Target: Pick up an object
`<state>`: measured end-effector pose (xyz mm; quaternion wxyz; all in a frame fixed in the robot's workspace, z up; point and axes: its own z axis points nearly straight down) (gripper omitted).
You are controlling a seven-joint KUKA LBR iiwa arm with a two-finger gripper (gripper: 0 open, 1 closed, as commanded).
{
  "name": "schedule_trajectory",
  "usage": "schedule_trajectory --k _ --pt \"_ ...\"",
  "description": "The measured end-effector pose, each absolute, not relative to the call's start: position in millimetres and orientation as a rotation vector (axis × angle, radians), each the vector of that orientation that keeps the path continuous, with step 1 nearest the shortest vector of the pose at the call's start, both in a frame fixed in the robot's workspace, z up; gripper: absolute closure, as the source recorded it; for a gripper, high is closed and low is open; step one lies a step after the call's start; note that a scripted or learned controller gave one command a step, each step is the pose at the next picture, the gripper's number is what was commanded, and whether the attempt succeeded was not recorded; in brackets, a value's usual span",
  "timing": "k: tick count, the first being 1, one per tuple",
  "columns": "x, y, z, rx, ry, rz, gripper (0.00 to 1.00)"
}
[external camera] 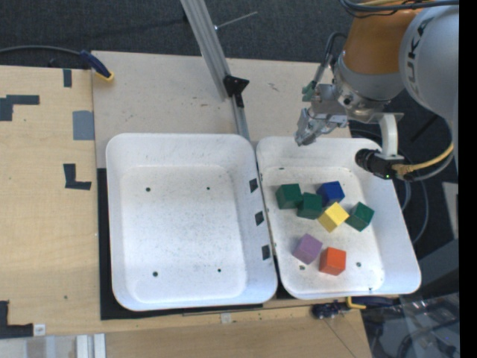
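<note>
Blocks (322, 222), seven coloured cubes, clustered, right bin (395, 274)

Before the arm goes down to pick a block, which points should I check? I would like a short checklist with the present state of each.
1. Blocks sit in the right bin: ok.
2. Gripper carries nothing: ok, it hangs over the bin's far rim.
3. Gripper above a block: not ok, the blocks lie nearer the camera.
4. Free-standing target: ok, the orange block touches only the purple block.
5. Finger opening: cannot tell.
</note>
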<state>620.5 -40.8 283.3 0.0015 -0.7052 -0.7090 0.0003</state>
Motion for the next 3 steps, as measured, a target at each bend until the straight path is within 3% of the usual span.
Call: schedule_trajectory --k 3 --pt "541.7 88 250 -2.212 -2.226 0.002 1.0"
